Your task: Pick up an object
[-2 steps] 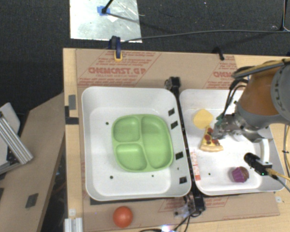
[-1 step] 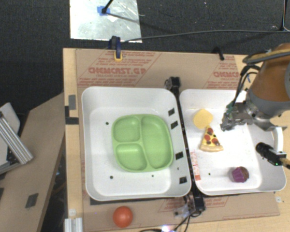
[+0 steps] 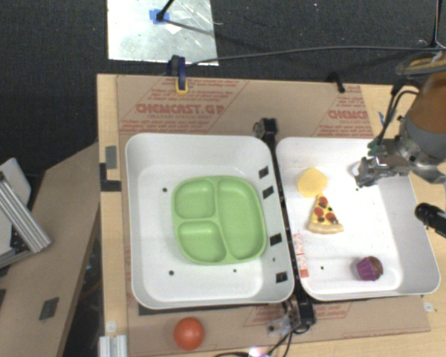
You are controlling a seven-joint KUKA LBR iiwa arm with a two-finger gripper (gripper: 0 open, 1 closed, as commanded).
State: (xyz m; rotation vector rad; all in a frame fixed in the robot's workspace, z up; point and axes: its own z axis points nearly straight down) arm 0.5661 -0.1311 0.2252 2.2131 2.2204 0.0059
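Fingers (image 3: 362,174) hover over right bin (image 3: 409,222); can't tell if open or closed. Pizza slice (image 3: 325,216) lies just beside yellow disc (image 3: 311,181). Suggest descending squarely over the slice, clear of the disc.

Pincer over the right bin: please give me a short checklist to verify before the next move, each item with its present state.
1. Pincer is above the right bin: ok.
2. Pincer holds an object: not ok, nothing seen in it.
3. Pincer is over a target: not ok, it hangs apart from all three.
4. Yellow round piece, pizza slice and purple object lie inside the right bin: ok.
5. Pincer opening: cannot tell.
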